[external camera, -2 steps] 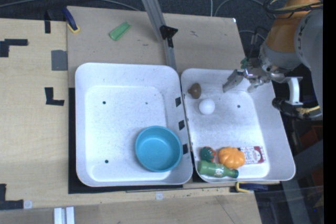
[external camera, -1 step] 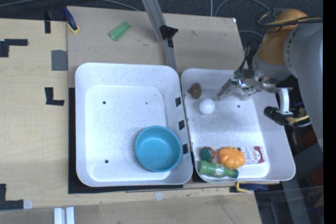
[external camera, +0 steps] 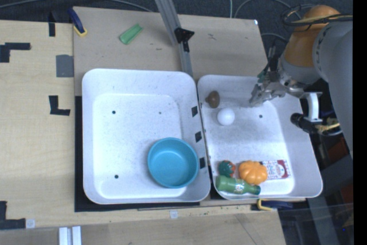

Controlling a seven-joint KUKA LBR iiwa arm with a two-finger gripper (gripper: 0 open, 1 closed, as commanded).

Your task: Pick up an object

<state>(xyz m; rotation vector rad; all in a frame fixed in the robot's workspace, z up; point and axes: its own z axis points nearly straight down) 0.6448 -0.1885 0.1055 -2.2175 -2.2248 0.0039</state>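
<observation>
Over the right white bin [external camera: 298, 178], the grey end effector [external camera: 259, 94], grip state unclear, hovers just right of a small white ball [external camera: 226, 117].

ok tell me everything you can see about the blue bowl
The blue bowl is round and plain light blue, looking like smooth plastic, with a slightly darker inside. It sits upright, mouth up, with nothing visible in it. It rests on the floor of the left bin, in the near right corner, with its rim close against the bin's right wall. Nothing else touches it; the gripper is far off, over the right bin.
</observation>
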